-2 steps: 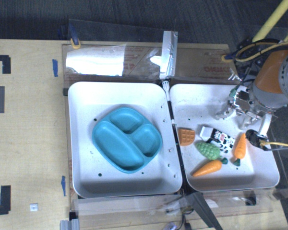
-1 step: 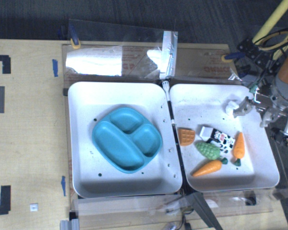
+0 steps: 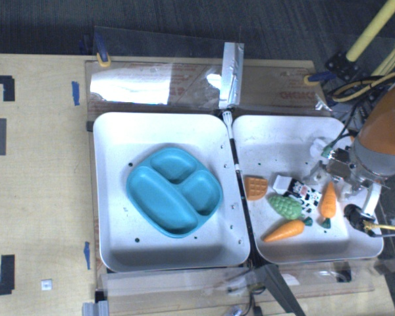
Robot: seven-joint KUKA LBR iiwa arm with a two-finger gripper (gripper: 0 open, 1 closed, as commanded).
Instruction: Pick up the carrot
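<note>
An orange carrot (image 3: 285,230) with a green stub lies near the front of the right bin (image 3: 276,143), pointing left. A second orange, carrot-shaped piece (image 3: 328,201) stands more upright at the bin's right side. It sits directly under my gripper (image 3: 334,178), which hangs over the bin's right part on the grey arm with its orange band (image 3: 383,133). The gripper is to the right of and behind the lying carrot, apart from it. I cannot tell whether the upright piece is touching the gripper.
A green bumpy toy (image 3: 285,207), a waffle-like orange piece (image 3: 255,187) and a small black-and-white item (image 3: 297,189) lie in the middle of the right bin. The left bin (image 3: 112,143) holds a blue divided plate (image 3: 174,191). Cables and a yellow bar (image 3: 375,22) are at the back right.
</note>
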